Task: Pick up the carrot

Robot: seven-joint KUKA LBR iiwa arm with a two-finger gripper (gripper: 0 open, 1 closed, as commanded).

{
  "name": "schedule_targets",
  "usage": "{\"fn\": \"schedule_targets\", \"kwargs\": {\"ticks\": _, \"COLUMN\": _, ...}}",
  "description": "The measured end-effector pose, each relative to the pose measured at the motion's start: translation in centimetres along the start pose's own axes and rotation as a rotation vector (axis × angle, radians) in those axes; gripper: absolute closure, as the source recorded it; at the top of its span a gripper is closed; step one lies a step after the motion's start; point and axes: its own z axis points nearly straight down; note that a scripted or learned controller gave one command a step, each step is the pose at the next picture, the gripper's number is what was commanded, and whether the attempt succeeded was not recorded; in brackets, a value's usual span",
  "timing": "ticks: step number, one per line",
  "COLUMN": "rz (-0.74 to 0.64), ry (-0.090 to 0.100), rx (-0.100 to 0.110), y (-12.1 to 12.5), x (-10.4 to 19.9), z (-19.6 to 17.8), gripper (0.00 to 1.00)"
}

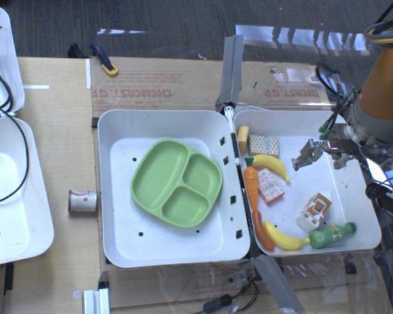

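**Carrot lies against the left wall of the right bin, gripper apart from it**

The carrot (pixel 251 190) is a smooth orange taper – it lies lengthwise along the left wall of the right bin (pixel 373 237), its far end beside a curved yellow banana (pixel 272 165) and its near end close to a second banana (pixel 285 238). Just right of it sits a small flat carton (pixel 270 187) with red print. Further right are a boxy white-and-orange carton (pixel 314 211) and a glossy green bottle (pixel 332 235) lying on its side. At the far left corner of this bin a patterned box (pixel 264 145) lies flat.

The gripper (pixel 323 154) of dull grey metal hangs over the right part of that bin – well apart from the carrot – with its fingers spread and nothing between them.

The left bin (pixel 111 175) of shallow white plastic holds a matte pale-green divided plate (pixel 177 183) with three rounded compartments. On the wooden surface (pixel 59 110) to its left lies a small metallic can (pixel 83 201) on its side
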Motion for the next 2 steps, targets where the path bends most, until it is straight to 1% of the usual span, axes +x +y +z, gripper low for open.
{"fn": "schedule_targets", "kwargs": {"ticks": 1, "rz": -0.110, "ry": 0.000, "rx": 0.000, "y": 7.6, "x": 7.9, "z": 7.2, "gripper": 0.00}}
{"fn": "schedule_targets", "kwargs": {"ticks": 2, "rz": -0.175, "ry": -0.001, "rx": -0.001, "y": 7.1, "x": 15.7, "z": 7.1, "gripper": 0.00}}
